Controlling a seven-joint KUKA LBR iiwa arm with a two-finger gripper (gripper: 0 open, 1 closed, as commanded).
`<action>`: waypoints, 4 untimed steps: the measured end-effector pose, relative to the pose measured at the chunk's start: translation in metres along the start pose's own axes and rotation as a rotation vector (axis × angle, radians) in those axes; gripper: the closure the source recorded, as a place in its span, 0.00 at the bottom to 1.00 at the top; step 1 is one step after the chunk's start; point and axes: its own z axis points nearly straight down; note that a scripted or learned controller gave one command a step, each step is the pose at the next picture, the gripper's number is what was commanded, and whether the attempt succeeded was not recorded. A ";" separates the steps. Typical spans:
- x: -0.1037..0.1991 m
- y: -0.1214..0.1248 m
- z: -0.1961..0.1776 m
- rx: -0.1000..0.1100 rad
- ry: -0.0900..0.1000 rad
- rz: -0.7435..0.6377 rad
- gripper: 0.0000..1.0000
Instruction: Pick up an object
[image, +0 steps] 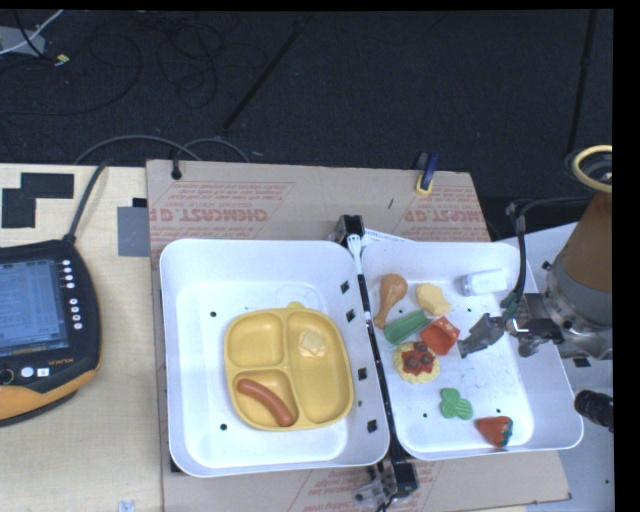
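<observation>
Gripper (478, 338) low in right bin (545, 425), dark and blurred beside red toy (440, 334); opening and any hold impossible to tell.

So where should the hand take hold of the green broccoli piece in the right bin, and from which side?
Probably straight from above, closing across the green broccoli piece's narrower middle. It lies flat on the right bin's floor with bare floor all round, apart from the strawberry and the small tart, so the fingers should have room on either side.
</observation>
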 end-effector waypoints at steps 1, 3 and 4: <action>0.100 -0.004 0.065 0.007 0.004 -0.008 0.00; 0.293 -0.011 0.087 0.002 0.004 -0.016 0.00; 0.283 -0.010 0.076 0.006 -0.002 0.000 1.00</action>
